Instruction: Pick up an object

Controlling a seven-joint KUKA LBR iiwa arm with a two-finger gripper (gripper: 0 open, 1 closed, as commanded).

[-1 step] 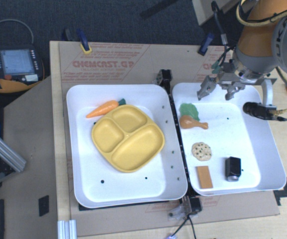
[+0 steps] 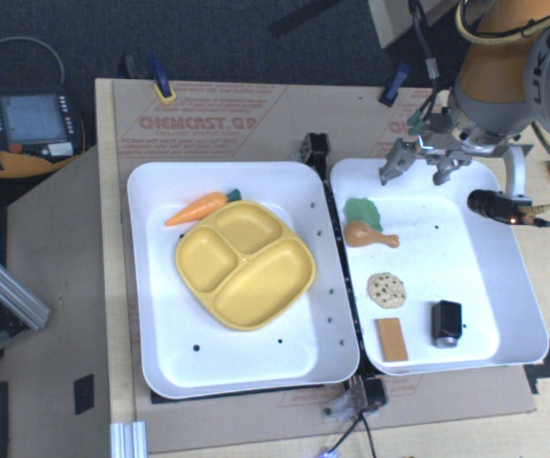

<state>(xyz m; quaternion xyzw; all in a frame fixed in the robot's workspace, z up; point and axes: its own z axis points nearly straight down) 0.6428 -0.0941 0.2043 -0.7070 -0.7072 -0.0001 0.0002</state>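
While the arm (image 2: pixel 504 55) hangs above the right bin (image 2: pixel 504 284), its jaws gape empty.

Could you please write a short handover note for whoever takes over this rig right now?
Gripper: open, holding nothing, raised over the far end of the right bin.
Right bin holds: green leaf piece, chicken drumstick, cookie, brown cracker, small black block.
Left bin holds: yellow divided plate, with a carrot beside its far edge.
Done: nothing picked so far.
Left: choose an object, descend, close on it and lift. The leaf piece and drumstick lie nearest the gripper, but they touch each other, so a clean grasp may be harder.
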